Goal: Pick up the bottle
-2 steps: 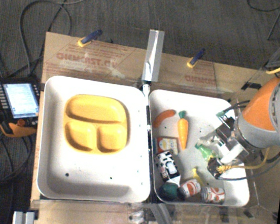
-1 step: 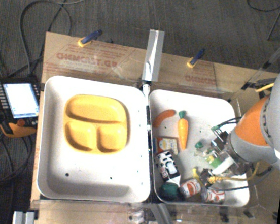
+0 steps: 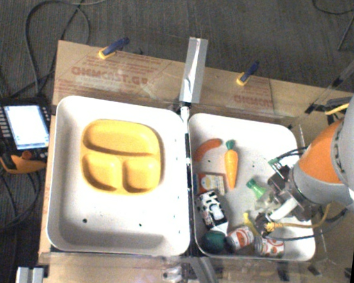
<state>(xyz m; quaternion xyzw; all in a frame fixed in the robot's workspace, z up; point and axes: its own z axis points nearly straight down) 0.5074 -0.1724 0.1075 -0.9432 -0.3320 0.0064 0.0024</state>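
A small green bottle (image 3: 257, 189) lies in the right bin (image 3: 256, 129), near its middle right. The arm comes in from the right, with its orange band above the wrist. The gripper (image 3: 272, 203) hangs low over the bin, right beside the bottle and just to its right. The gripper's dark body hides part of the bottle's right end. I see nothing clearly held between the fingers.
The right bin also holds a carrot (image 3: 231, 164), an orange-red piece (image 3: 207, 149), a small carton (image 3: 212, 183), a black-and-white item (image 3: 212, 210), a dark green ball (image 3: 214, 241) and two cans (image 3: 240, 237) along the front wall. A yellow divided tray (image 3: 122, 156) lies in the left bin (image 3: 57, 219).
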